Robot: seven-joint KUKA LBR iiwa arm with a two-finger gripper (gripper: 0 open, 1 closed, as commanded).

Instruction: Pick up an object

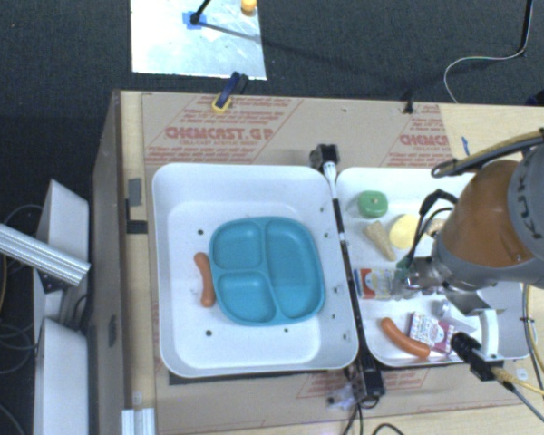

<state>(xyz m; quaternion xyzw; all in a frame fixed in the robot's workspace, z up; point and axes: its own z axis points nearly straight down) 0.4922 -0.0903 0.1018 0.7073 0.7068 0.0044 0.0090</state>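
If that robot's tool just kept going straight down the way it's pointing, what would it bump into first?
Probably the small red-and-white packet lying on the right bin's floor, just beneath the tool. Depth is hard to judge from this slanted view, so that's a guess.

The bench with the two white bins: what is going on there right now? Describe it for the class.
A grey robot arm with an orange band reaches in from the right over the right bin. That bin holds a green round piece, a yellow piece, a hot dog and a pink packet. The left bin holds a blue divided plate with another hot dog beside it. Its gripper sits low near the bin's middle; nothing is visibly held.
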